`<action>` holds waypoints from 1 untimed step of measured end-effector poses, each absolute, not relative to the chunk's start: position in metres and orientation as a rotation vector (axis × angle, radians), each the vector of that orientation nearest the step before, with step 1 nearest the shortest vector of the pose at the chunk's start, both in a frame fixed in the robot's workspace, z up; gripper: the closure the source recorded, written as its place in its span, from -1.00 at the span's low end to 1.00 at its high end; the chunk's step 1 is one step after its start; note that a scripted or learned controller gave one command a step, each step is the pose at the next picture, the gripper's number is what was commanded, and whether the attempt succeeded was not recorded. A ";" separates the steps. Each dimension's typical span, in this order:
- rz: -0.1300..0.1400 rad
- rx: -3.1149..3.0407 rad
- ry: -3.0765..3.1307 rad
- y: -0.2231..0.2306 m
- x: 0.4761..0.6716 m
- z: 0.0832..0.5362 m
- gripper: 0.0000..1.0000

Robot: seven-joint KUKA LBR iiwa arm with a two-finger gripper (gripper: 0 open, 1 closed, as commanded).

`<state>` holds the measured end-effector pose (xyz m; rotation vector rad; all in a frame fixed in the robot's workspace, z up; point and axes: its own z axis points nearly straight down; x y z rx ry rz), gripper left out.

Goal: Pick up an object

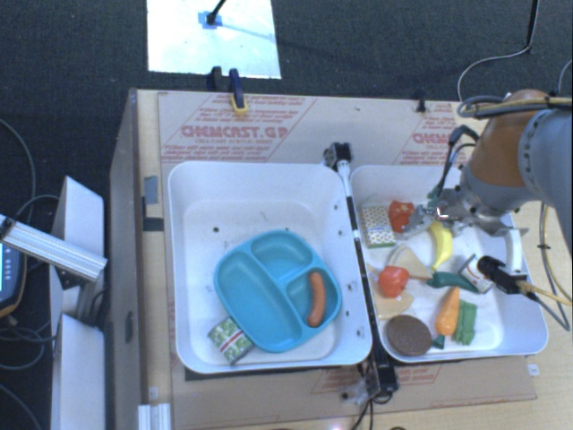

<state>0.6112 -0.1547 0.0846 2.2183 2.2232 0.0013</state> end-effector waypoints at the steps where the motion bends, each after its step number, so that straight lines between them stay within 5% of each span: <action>1: 0.004 2.215 2.223 -0.155 0.612 0.096 1.00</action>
